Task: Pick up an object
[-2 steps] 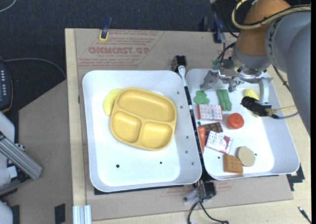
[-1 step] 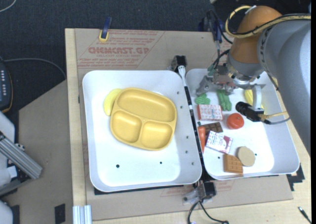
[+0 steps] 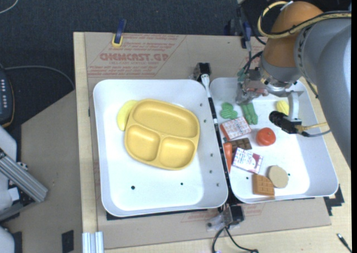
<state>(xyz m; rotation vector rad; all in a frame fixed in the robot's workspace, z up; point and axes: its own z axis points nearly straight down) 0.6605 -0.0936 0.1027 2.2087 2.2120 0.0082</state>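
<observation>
Well, the left bin [image 3: 111, 182] holds a yellow divided plate [image 3: 162, 134], with a yellow piece [image 3: 124, 113] tucked under its left edge and mostly hidden. The right bin [image 3: 312, 163] is crowded. Along its left side lie a leafy green piece [image 3: 227, 111], a small printed box [image 3: 235, 128], a brown bar [image 3: 241, 144], an orange carrot [image 3: 227, 155] half covered by its neighbours, and a white-and-red packet [image 3: 246, 160].

The gripper [image 3: 244, 97] hangs over the far end of this bin. A green pod [image 3: 249, 113] lies on the floor just below its tip, near but not held. Whether the gripper is open or closed cannot be made out: its tip is small and blurred.

Further right sit a red tomato [image 3: 266, 136], a waffle [image 3: 263, 185] and a round biscuit [image 3: 278, 176] – and a second yellow lump [image 3: 283, 107], partly hidden behind the robot's wrist.
</observation>
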